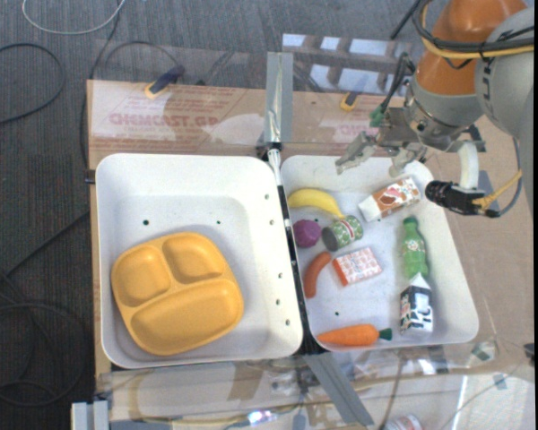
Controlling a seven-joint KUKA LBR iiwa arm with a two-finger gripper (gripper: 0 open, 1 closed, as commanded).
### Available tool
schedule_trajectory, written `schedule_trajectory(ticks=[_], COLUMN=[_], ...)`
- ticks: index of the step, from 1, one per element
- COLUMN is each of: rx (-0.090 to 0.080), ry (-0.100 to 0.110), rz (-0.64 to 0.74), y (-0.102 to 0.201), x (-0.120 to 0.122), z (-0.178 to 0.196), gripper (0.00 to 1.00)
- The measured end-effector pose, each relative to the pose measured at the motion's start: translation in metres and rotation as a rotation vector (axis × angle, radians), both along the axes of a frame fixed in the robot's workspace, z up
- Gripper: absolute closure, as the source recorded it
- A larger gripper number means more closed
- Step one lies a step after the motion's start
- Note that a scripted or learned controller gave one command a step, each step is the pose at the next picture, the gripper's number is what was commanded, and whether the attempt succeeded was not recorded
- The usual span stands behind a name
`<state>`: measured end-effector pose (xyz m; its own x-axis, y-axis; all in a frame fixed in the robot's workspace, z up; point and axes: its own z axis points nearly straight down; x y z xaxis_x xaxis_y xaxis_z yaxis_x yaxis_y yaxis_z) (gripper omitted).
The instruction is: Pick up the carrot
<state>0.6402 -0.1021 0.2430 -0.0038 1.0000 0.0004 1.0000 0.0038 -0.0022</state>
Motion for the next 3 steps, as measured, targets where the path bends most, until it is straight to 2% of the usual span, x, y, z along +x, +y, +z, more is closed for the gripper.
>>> schedule_trajectory(ticks=[1, 2, 3], rx=[-0.007, -0.004, 0.000], ry=[-0.021, -0.010, -0.004], rz=[0.365, 0.541, 0.654], y=[0.001, -0.063, -0.061], x=[-0.018, -0.019, -0.062], z=[-0.118, -0.154, -0.020], gripper=[0.00, 0.00, 0.00])
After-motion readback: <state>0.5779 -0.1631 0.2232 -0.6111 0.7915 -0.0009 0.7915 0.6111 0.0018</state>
